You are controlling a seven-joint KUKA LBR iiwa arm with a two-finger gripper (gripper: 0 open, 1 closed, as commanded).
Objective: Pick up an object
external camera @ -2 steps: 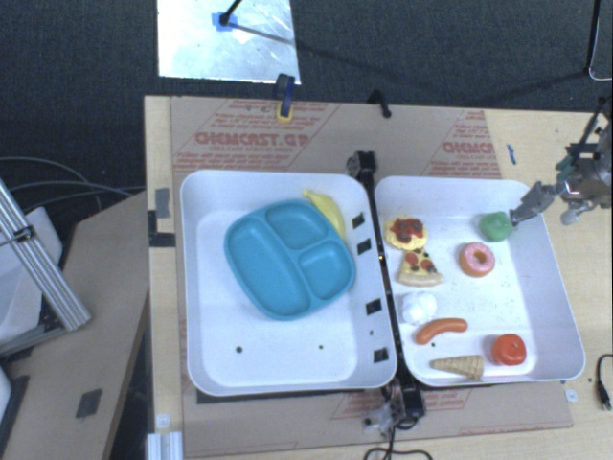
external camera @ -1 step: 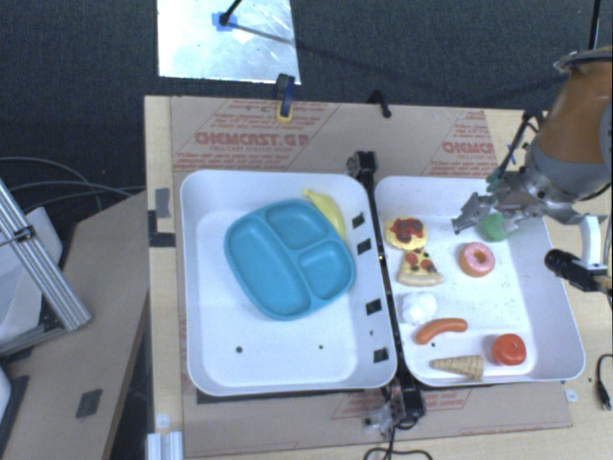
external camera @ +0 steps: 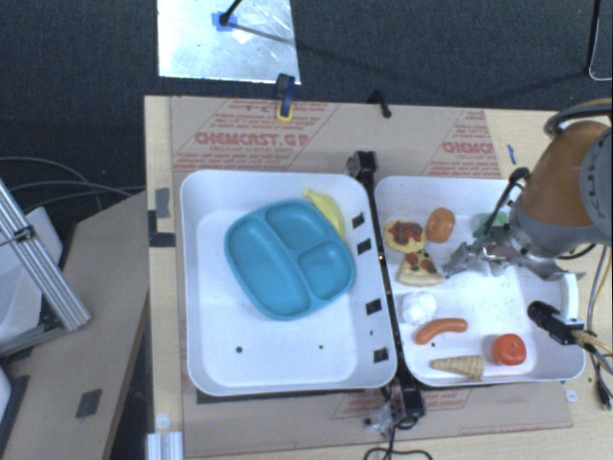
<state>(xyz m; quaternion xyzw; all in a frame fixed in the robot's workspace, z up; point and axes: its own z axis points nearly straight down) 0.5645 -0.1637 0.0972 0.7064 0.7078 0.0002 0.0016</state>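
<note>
- Camera view: two white bins side by side. The left bin [external camera: 215, 353] has a blue divided plate [external camera: 287, 257] with a yellow banana [external camera: 328, 209] poking out behind its far right edge.
- The right bin [external camera: 536, 372] holds the toy food: pizza slice [external camera: 419, 271], a second pizza piece [external camera: 404, 233], an orange bun-like thing [external camera: 440, 224], a white lump [external camera: 418, 307], hot dog [external camera: 441, 330], cone [external camera: 458, 364] and tomato [external camera: 510, 349].
- The arm comes in from the right, and the gripper [external camera: 458, 259] sits low in the right bin, just beside the pizza slice's right edge.
- Honestly can't tell if the claw is apart or together, it's too blurry.
- Hot dog's long axis runs left-right, slightly tilted up to the right.
- Cone lies flat, tip pointing left.
</note>
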